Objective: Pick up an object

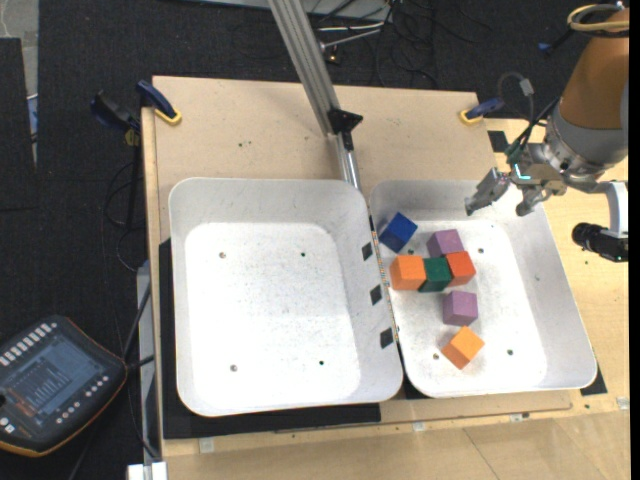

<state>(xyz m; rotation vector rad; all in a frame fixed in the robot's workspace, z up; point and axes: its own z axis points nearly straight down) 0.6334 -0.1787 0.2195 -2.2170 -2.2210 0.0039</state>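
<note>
A plywood bench (300,128) over dark floor bears two white bins; the right bin (555,318) holds coloured cubes. The blue cube (398,231) sits at the cluster's ten o'clock, corner-on, with no long axis. The gripper (505,196) hovers at the bin's one o'clock, jaws wide and holding nothing.

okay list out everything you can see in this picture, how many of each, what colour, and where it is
white bins: two, white, side by side on the bench; the blocks all lie in the right bin
blue block: one, blue, upper left of the right bin
purple blocks: two, purple, one in the cluster, one below it
orange blocks: three, orange, two in the cluster, the second on its right side, the third lowest in the bin
green block: one, dark green, between the two cluster oranges
clamps: two, blue and yellow, at the bench's far corners
pendant: one, grey and orange, lower left on the floor
gripper: one, grey, open above the right bin's far edge
</note>
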